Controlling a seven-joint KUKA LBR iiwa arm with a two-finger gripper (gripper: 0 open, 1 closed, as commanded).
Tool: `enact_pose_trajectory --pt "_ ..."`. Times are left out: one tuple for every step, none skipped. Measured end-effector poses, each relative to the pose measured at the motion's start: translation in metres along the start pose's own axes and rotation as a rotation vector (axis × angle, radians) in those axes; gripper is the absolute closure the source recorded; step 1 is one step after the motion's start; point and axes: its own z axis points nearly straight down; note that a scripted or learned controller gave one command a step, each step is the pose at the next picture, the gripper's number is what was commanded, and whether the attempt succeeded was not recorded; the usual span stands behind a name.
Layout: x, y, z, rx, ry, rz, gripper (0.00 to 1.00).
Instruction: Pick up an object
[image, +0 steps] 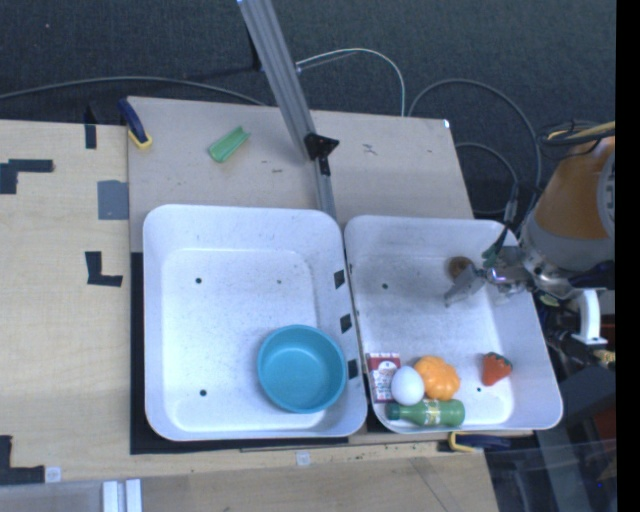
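Progress: nothing is lifted yet, as I judge; all objects lie in the bins, so the grasp and the lift are both left to do.
Claw: the claw (466, 288) is low over the upper part of the right bin (400, 245); nothing sits between its fingers, and I cannot tell if they are open or closed.
Objects: the white egg (407, 385), orange fruit (437, 376), green bottle (428, 412) and small red carton (383, 375) are crowded at the near wall of the right bin; the red strawberry (496, 368) lies apart, near the right wall.
Left bin: the blue bowl (300, 367) stands alone in the left bin (200, 240).
Open room: the middle floor of the right bin is free; the cluster near the wall gives little space for fingers, I think.
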Motion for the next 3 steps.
enact_pose_trajectory --pt "0.007 0.005 0.061 0.001 0.001 -0.002 0.00" --pt "0.007 0.006 0.047 -0.003 0.000 -0.002 1.00" --pt "0.006 0.004 -0.016 -0.011 -0.002 0.000 1.00"
